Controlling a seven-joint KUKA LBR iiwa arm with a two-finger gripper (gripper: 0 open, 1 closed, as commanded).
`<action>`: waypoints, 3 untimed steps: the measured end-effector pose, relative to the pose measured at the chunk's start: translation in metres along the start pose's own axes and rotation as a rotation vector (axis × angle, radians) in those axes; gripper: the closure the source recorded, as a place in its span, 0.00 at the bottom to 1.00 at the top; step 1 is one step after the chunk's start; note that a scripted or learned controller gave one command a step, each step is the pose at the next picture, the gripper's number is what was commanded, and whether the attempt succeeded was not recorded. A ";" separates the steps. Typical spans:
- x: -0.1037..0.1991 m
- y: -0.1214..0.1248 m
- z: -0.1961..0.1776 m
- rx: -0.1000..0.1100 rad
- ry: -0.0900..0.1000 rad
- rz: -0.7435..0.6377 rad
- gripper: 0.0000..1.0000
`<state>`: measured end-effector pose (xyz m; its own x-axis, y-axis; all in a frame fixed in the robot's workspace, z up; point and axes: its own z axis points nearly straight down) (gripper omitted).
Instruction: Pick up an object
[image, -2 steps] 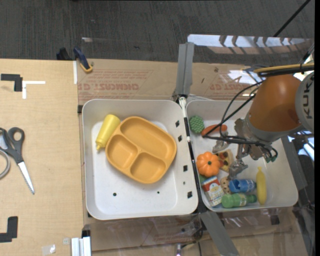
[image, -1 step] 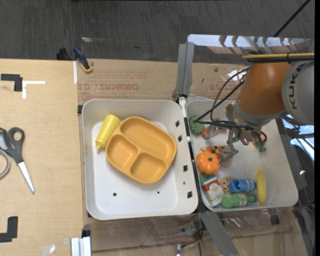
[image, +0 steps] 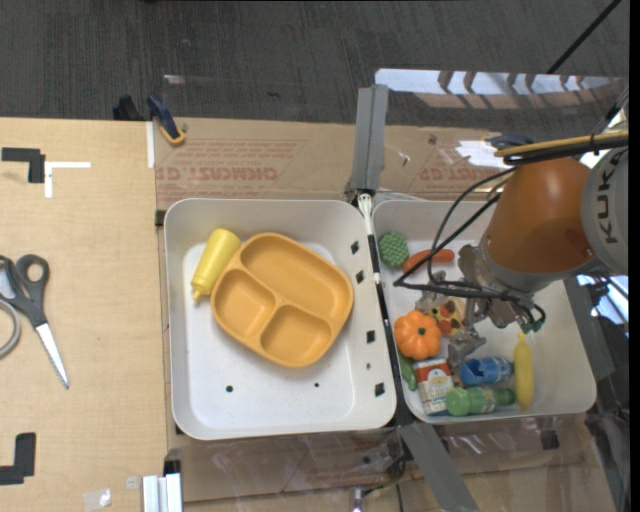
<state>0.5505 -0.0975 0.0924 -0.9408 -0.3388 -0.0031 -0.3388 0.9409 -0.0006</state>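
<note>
Right bin | hand low among toys, grip state cannot be told | pumpkin just left of it, blue bottle just below.

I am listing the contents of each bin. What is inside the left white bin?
Inside the left bin lie a yellow divided plate with three compartments and a yellow bottle against its upper-left edge. What is under the plate is covered and cannot be seen.

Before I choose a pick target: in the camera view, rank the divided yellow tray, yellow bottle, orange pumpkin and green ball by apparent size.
1. divided yellow tray
2. yellow bottle
3. orange pumpkin
4. green ball
</note>
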 end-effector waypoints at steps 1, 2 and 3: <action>0.019 0.007 0.000 0.000 0.001 0.279 0.00; -0.009 -0.003 0.000 0.001 -0.001 0.242 0.00; -0.095 -0.040 -0.001 -0.001 0.009 0.350 0.00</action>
<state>0.6532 -0.1026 0.0940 -1.0000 0.0040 0.0060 0.0040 1.0000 0.0003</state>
